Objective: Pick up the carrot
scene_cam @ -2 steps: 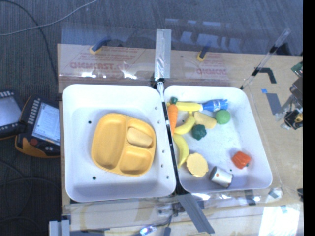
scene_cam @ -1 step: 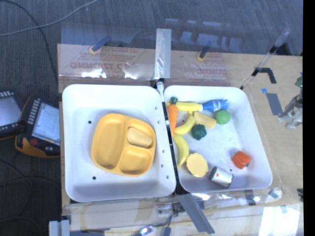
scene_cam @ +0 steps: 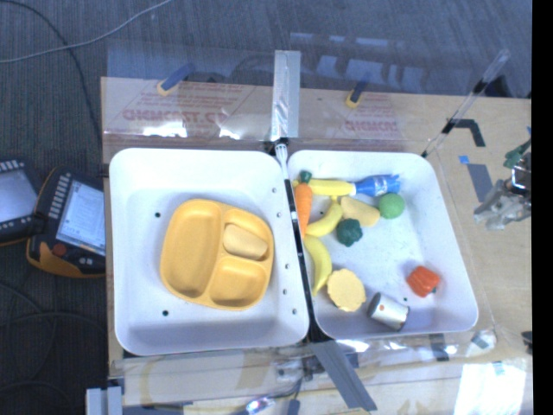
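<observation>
We see two white bins on worktop (scene_cam: 484, 119). Left bin (scene_cam: 138, 232): one yellow tray (scene_cam: 194, 253). Right bin (scene_cam: 449, 258): carrot (scene_cam: 303, 204) upright against upper-left wall, two bananas, one can (scene_cam: 387, 310). Gripper (scene_cam: 510, 199) at right frame edge, outside bins; jaws' state, we cannot tell.

At the far right edge of the camera view, the pale grey metal 2-finger hand (scene_cam: 504, 207) sits at about mid-height of the frame, well off to the right side. Its tips point down and toward the left. It is small and washed out against the light surface beneath, so the spread of its tips cannot be made out. A short stretch of dark wrist hardware shows just above it.
</observation>
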Robot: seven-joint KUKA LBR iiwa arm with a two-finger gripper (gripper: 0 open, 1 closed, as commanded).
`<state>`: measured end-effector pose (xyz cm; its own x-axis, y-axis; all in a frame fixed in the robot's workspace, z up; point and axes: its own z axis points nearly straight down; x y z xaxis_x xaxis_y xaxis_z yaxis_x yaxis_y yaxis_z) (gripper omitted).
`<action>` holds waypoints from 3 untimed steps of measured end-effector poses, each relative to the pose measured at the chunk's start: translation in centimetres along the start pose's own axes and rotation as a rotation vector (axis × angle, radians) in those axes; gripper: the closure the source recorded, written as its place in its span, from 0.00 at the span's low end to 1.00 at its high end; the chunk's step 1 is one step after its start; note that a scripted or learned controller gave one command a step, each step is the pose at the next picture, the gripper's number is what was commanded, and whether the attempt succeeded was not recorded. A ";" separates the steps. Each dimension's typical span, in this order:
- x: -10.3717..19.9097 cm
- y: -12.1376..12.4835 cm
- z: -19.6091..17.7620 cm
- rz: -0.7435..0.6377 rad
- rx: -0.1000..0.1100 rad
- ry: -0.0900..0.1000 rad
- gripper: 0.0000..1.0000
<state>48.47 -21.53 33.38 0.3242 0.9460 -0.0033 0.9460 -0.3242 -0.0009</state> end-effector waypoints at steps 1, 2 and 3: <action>1.6 -0.5 0.2 -0.291 -0.001 0.001 1.00; 0.3 -0.2 1.8 -0.568 -0.001 0.002 1.00; -0.8 0.3 0.5 -0.783 -0.003 0.000 1.00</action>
